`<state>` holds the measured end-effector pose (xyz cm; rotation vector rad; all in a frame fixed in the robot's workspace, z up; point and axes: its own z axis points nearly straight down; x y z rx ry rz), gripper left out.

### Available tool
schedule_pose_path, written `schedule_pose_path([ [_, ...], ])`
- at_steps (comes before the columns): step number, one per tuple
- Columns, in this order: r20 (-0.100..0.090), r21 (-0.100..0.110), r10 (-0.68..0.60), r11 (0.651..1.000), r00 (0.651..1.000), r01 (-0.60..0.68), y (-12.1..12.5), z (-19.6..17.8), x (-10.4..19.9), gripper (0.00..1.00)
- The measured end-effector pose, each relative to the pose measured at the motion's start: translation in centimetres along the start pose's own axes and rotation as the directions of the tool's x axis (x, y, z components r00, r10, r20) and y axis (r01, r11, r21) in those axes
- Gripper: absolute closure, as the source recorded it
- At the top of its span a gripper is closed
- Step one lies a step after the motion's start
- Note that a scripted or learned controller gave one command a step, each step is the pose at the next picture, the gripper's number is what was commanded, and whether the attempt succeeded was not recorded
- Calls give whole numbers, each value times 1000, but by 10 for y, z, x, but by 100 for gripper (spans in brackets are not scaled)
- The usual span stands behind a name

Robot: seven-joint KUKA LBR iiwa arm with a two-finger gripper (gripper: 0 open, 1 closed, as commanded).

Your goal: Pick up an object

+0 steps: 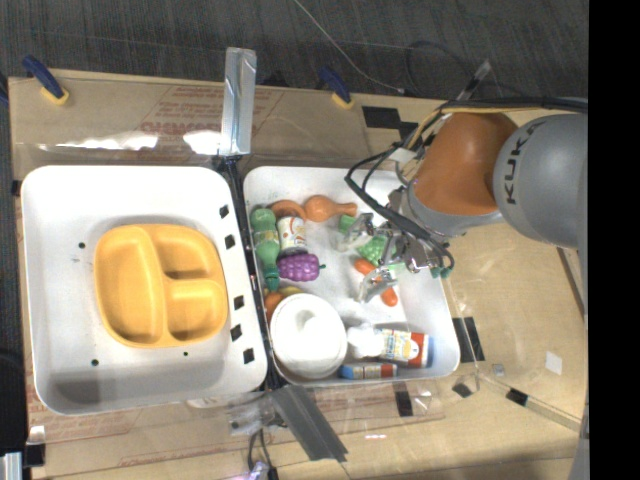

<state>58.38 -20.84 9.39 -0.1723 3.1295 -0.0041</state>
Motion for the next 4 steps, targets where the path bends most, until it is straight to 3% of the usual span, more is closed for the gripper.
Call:
schedule_pose_path([
  [1, 6, 2, -4, 1000, 1000, 4, 1, -11, -2, 100],
  [2, 6, 2, -4, 1000, 1000, 4, 1, -11, -2, 0],
  [3, 1, 0, -81, 997, 997, 81, 0, 0, -3, 0],
  [4, -6, -4, -58, 998, 998, 58, 2, 1, 6, 0],
])
